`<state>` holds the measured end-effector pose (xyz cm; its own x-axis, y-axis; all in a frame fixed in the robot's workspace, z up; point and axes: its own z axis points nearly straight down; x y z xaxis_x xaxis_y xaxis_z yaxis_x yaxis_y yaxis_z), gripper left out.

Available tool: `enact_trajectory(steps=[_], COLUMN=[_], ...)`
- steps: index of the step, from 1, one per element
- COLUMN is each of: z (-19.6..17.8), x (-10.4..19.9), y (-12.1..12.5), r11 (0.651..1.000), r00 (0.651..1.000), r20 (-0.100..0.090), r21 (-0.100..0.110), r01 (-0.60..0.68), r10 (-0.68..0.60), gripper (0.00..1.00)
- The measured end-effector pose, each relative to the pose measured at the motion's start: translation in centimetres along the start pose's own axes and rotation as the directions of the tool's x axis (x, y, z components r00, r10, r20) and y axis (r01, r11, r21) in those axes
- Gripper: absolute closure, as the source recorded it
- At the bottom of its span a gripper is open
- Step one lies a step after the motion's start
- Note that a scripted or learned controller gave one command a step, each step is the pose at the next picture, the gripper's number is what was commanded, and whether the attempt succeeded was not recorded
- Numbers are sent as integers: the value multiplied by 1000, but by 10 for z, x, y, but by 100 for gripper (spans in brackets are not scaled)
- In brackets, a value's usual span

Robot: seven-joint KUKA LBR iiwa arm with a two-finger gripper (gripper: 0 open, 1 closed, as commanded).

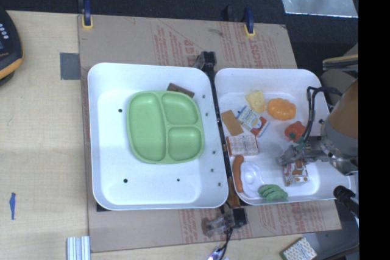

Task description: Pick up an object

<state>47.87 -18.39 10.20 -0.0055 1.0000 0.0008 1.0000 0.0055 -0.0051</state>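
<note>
White right bin (268,73), tool (297,158) directly above small packet (298,175), grip state unclear.

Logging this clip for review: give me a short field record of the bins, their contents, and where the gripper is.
left bin: green plate, brown item behind it
right bin: orange fruit, yellow item, red item, green item, packets
gripper: low over the right bin, beside a small carton
grasp: cannot tell
</note>
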Motion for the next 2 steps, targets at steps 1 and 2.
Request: enact_trajectory(steps=[1, 2], z=[-45, -93], x=[52, 130], y=[71, 107], r11=[1000, 1000], r00=[1000, 1000], r20=[0, -2], r21=[-11, -9], r01=[6, 8], r10=[-6, -8], gripper=[100, 100])
